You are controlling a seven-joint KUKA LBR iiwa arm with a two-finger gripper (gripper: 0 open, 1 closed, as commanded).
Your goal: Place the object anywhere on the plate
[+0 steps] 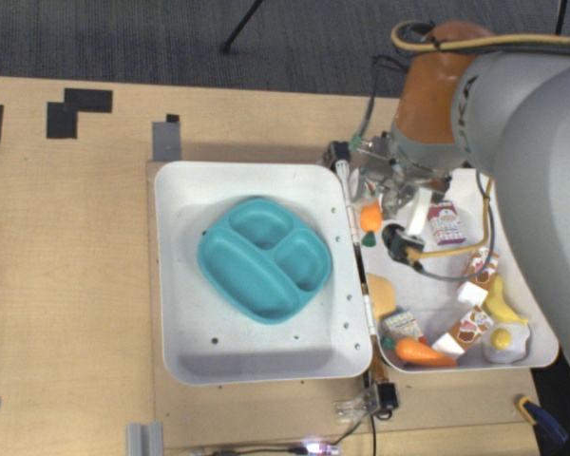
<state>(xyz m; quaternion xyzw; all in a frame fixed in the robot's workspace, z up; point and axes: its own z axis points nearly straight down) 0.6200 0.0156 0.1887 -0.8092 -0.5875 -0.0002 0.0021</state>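
1. The surface [66, 283] is pale wood, with black patches near its far left edge.
2. The arm [522, 150] comes in from the right, grey and bulky, with its orange band [435, 88] above the wrist, over the far end of the right bin.
3. The left bin [185, 350] is white and shallow, and touches the right bin [541, 350] along one long side.
4. The plate [264, 257] is teal, with three compartments, lying tilted at the middle of the left bin. Nothing rests on it.
5. The jaws [375, 198] hang at the far left corner of the right bin, close to the dividing wall. I cannot tell from here whether they are released or clenched, as the metal parts blur together.
6. A small orange object [370, 218] sits just below the jaws, beside the wall; I cannot tell whether it is touching them.
7. A banana [501, 304] lies near the right side of that bin, and a carrot [423, 352] rests at its near edge.
8. A small carton [446, 225] lies under the arm, with other small packets near the banana.
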